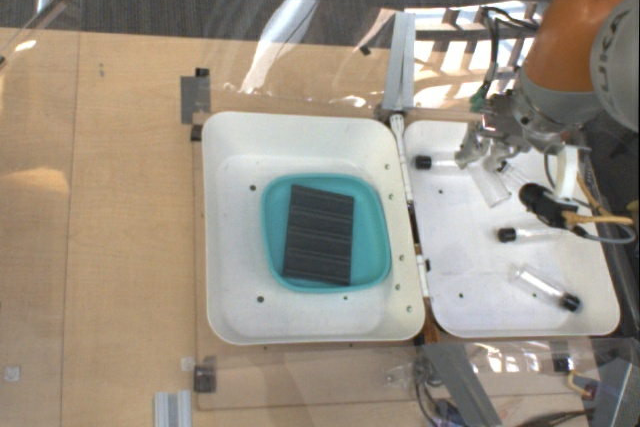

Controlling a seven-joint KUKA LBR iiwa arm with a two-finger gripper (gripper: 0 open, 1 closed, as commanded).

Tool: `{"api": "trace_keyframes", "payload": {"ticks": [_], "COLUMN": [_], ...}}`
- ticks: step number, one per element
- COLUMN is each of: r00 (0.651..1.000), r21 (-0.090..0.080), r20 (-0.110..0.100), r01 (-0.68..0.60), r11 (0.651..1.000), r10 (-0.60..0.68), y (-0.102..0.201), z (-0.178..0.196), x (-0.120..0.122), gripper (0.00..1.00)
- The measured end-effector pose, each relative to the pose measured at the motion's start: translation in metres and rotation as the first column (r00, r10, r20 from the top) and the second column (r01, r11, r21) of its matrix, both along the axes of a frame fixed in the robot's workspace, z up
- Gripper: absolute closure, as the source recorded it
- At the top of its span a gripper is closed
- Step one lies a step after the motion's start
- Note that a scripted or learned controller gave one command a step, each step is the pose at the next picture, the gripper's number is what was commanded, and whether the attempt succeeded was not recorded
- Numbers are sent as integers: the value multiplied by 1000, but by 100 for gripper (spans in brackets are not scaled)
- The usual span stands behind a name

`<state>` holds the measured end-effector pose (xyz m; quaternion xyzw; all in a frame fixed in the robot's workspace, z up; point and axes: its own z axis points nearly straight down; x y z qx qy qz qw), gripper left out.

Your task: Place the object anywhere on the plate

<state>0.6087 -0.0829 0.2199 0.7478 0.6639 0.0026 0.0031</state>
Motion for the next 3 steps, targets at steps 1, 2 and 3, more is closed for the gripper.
{"api": "trace_keyframes", "payload": {"ticks": [1, 2, 3], "r00": [992, 930, 930], "r21": [1, 0, 0], "r20": [-5, -1, 0], "r01": [-126, -367, -367], "r11": [992, 930, 930], "r10": [126, 367, 367], "y": [67, 134, 134], "z": [-35, -26, -26], "x": [-69, -39, -39], "gripper": [100, 100, 0]}}
